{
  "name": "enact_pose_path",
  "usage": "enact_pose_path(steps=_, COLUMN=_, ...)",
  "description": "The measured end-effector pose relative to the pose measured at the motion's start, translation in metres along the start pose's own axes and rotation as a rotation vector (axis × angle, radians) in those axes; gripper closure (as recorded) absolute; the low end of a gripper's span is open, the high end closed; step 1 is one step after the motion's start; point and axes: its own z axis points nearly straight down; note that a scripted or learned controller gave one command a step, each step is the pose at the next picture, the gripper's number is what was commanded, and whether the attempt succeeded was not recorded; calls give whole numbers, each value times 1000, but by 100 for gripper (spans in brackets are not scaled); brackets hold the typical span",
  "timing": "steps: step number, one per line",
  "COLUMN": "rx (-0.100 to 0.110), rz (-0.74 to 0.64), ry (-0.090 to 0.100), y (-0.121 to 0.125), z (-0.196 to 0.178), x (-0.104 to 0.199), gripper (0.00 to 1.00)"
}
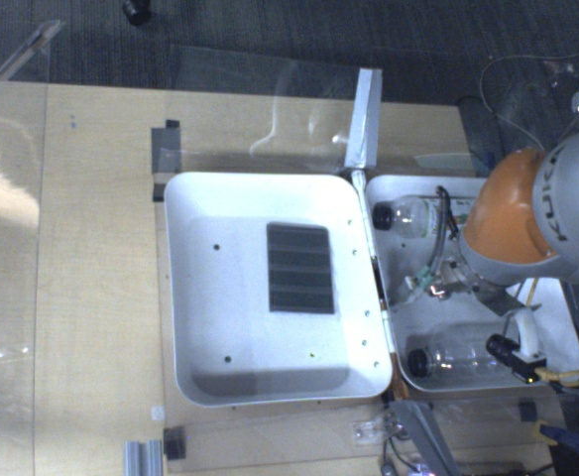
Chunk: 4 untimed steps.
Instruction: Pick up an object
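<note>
Worktop [81,296] of pale wood is carrying two shallow white bins side by side.

Left bin [210,296] is holding one dark ribbed mat [300,268]. It is rectangular and lying flat near the bin's middle, clear of all four walls.

Right bin [413,320] is holding two clear plastic bottles, both lying on their sides with necks pointing toward the left bin. Far bottle [406,216] is resting along the far wall. Near bottle [453,362] is resting along the near wall, its dark cap end showing plainly.

Arm [572,206], grey with orange band [503,221], is reaching in from the right and hanging over the right bin, covering part of the far bottle's body.

Gripper [436,284] is sitting low over the bin floor between the two bottles, near both. Contact with either is not clear from this angle. Whether the gripper is apart or together cannot be told, as the wrist is partly hiding it.
</note>
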Motion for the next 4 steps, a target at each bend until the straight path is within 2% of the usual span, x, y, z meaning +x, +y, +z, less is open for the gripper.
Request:
enact_pose_path(steps=1, rx=2, rz=-95, ry=1, y=43, z=1, x=-12, gripper=0)
enact_pose_path(steps=2, rx=2, rz=-89, ry=0, y=-38, z=-1, x=-7, gripper=0)
enact_pose_path(steps=3, rx=-9, rz=-88, ry=-4, y=-34, z=-13, x=-8, gripper=100)
enact_pose_path(steps=4, rx=-9, rz=-88, ry=-4, y=-34, z=-13, x=-8, gripper=0)
